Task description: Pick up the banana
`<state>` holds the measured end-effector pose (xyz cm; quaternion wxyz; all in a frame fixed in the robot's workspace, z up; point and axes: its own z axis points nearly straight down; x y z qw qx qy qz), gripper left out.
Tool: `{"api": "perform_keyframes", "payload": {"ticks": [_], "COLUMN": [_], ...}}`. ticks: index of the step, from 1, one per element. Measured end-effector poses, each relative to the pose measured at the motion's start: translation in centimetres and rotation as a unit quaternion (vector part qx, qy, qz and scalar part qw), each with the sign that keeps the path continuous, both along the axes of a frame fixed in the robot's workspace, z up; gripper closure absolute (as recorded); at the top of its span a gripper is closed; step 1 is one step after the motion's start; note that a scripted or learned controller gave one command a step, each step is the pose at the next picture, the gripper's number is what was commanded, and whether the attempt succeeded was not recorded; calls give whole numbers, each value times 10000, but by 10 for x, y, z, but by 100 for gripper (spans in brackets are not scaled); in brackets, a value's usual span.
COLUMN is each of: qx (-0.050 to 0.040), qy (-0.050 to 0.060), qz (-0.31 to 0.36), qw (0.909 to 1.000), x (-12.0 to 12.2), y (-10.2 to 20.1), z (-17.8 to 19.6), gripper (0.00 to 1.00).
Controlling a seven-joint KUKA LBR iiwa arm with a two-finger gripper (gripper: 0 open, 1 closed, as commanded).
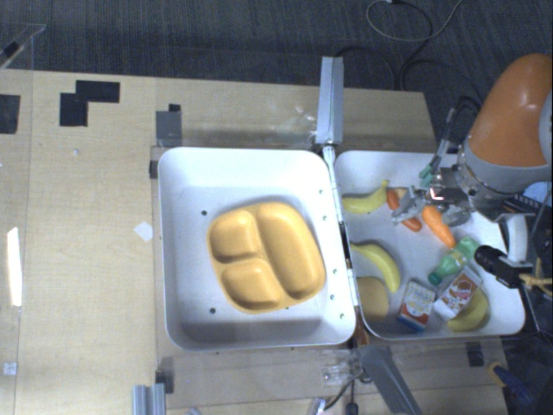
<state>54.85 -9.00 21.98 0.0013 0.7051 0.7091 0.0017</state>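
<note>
The claw (421,207) hovers low in the upper middle of the right bin (510,322), over two carrots (435,224) that lie touching each other; whether it is wide or narrow, I cannot tell. Three bananas lie in this bin. One banana (366,201) is just beside the claw at its 9 o'clock, near the bin's left wall. A second banana (383,264) curves at 7 o'clock, above a brown round fruit (373,296). A third banana (473,313) sits at 5 o'clock in the lower right, touching a juice carton (456,292). The left bin (181,232) holds a yellow divided tray (266,255) on the table (86,258).
</note>
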Motion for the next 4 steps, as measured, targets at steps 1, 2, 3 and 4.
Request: {"api": "perform_keyframes", "payload": {"ticks": [1, 2, 3, 4], "qx": [9, 8, 9, 25], "qy": [7, 0, -36, -64], "qz": [-1436, -1388, -2215, -2208], "qw": [9896, 9903, 9751, 9753], "x": [-26, -20, -28, -25], "y": [28, 69, -2, 0], "z": [-35, -12, -130, -118], "gripper": [0, 0, 0, 100]}}
